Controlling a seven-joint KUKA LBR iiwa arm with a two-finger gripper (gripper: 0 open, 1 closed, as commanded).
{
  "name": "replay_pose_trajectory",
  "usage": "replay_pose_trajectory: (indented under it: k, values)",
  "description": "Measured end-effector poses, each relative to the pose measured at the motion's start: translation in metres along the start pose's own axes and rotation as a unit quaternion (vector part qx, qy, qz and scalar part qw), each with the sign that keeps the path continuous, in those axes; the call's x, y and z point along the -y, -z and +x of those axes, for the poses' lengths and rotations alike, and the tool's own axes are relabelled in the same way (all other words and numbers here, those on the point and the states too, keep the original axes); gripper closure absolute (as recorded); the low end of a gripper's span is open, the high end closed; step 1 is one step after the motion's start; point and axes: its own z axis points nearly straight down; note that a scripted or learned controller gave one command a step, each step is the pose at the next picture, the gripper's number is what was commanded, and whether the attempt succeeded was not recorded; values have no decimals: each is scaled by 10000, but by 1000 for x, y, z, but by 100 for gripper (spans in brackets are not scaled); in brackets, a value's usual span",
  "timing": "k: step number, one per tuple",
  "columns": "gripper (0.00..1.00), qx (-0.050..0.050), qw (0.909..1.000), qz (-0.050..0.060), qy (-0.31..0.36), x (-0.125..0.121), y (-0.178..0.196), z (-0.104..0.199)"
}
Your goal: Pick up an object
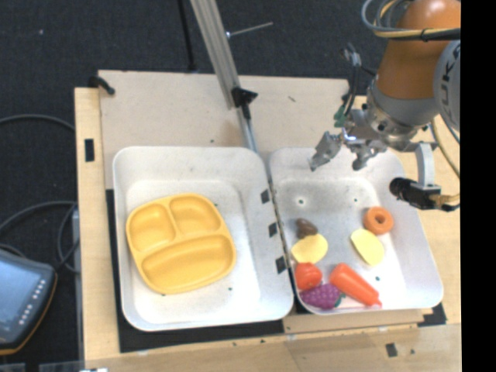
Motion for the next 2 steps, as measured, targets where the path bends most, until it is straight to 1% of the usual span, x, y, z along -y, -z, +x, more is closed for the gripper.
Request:
replay_pose_trajectory:
  k: [1,2]
  values:
    - [0,-1,10000,-31,2,27,-64,80]
    - [0,14,10000,-55,-34,1,-76,37]
